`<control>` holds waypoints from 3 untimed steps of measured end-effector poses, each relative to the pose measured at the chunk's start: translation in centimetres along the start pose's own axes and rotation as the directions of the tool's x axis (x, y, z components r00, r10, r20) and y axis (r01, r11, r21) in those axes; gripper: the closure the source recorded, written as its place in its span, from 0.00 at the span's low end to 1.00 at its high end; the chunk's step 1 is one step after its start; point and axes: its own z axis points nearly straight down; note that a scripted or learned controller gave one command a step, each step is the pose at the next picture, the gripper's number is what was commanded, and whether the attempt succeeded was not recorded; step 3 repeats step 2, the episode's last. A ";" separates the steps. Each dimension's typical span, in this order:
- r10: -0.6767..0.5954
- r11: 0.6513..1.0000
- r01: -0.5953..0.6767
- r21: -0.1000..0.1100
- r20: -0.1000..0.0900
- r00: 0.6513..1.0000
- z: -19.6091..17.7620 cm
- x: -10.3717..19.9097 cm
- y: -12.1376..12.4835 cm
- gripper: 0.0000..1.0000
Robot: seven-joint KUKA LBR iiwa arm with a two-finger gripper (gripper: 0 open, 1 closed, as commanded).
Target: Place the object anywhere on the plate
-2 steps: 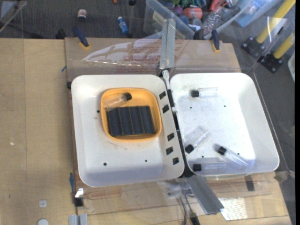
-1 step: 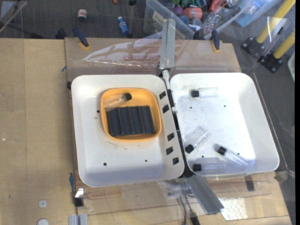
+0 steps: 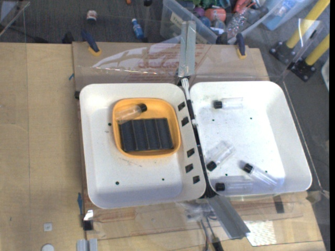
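Gripper state cannot be told. A clear vial (image 3: 131, 111) lies on the orange plate (image 3: 118, 140), so placing looks done; next would be picking from the right bin (image 3: 272, 119).

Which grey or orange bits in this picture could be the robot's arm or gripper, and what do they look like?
Grey: two flat metal strips, far strip and near strip, along the divider line; likely bench fittings. Orange: the rounded-square plate in the left bin.
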 end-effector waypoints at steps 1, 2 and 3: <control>0.003 1.000 -0.003 0.006 0.013 1.000 -1.4 -0.1 -0.1 1.00; 0.006 1.000 -0.006 0.011 0.027 1.000 -2.8 -0.3 -0.2 1.00; 0.006 1.000 -0.006 0.011 0.027 1.000 -2.8 -0.3 -0.2 1.00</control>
